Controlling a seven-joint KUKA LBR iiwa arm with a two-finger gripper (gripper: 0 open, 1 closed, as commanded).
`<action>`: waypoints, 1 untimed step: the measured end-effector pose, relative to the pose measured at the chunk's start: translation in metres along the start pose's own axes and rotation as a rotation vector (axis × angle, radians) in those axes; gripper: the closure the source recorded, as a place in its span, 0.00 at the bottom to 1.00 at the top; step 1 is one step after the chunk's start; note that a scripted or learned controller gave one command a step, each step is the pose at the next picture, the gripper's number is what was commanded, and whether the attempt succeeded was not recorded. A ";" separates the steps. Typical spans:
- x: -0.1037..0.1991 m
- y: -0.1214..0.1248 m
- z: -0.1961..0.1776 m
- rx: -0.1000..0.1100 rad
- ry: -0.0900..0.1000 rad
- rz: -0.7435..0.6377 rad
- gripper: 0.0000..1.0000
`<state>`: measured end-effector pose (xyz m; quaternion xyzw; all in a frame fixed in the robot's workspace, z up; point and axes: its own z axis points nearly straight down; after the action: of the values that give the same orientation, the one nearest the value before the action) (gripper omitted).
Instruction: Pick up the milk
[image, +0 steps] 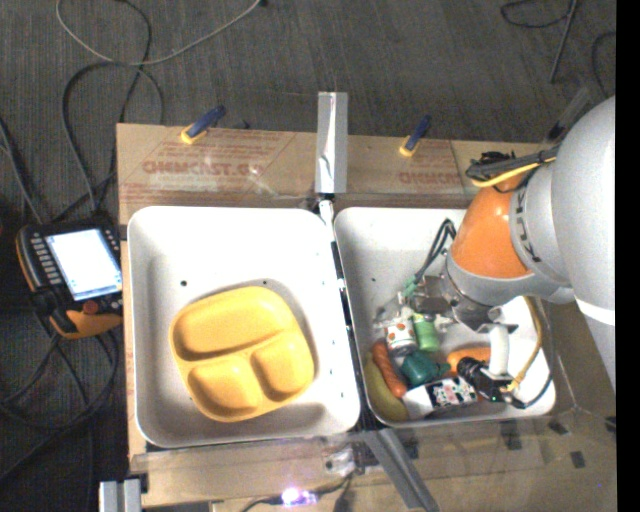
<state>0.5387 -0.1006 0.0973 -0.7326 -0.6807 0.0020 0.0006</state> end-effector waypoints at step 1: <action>0.001 0.001 -0.010 -0.001 0.002 -0.001 1.00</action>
<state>0.5394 -0.0996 0.1076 -0.7323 -0.6809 0.0007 0.0009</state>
